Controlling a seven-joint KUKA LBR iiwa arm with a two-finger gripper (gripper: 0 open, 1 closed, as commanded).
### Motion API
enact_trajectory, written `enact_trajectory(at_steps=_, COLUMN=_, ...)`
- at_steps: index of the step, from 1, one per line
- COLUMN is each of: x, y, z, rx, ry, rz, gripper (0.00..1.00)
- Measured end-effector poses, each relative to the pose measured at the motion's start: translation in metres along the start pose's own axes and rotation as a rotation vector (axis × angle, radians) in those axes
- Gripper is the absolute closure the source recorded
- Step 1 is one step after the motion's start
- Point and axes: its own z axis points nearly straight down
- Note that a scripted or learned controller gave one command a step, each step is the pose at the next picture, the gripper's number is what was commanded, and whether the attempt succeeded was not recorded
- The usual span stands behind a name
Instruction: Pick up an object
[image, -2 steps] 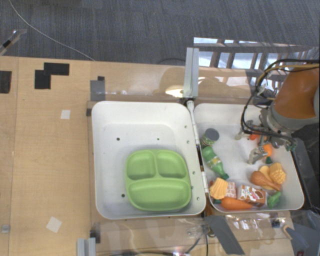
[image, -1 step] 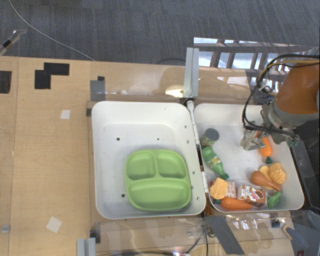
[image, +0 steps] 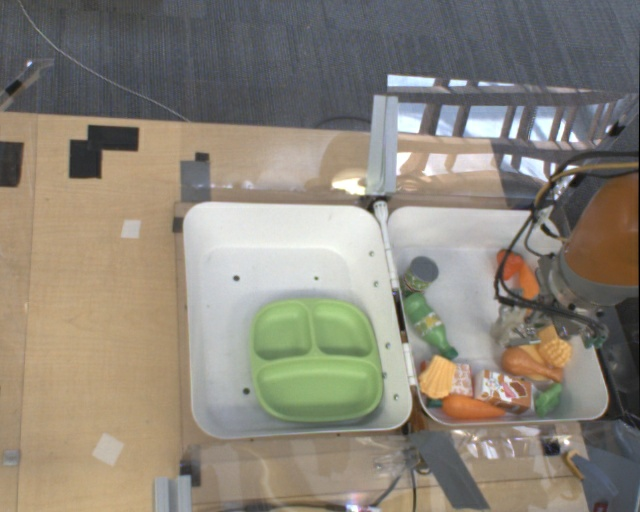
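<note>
Whether the jaws are apart or closed I cannot tell; the gripper (image: 520, 328) hangs low at the right of the frame, in the right bin (image: 462, 250), over a heap of toy food (image: 500, 375). A green bottle (image: 428, 318) lies just left of it by the divider. At lower centre, a green divided plate (image: 316, 360) sits in the left bin (image: 215, 250).

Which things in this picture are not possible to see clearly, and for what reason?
- Gripper, camera view: the arm's wrist covers it from above, so open or shut cannot be told.
- Orange item in the right bin: partly hidden behind cables and the wrist.
- Snack packet: its print is too small to read.
- Green bottle: its label is too small to read.
</note>
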Motion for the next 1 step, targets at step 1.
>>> enact_trajectory(at_steps=1, x=-0.0187, y=0.0552, z=-0.1521, rx=0.001, ry=-0.007, rz=-0.061, gripper=1.00)
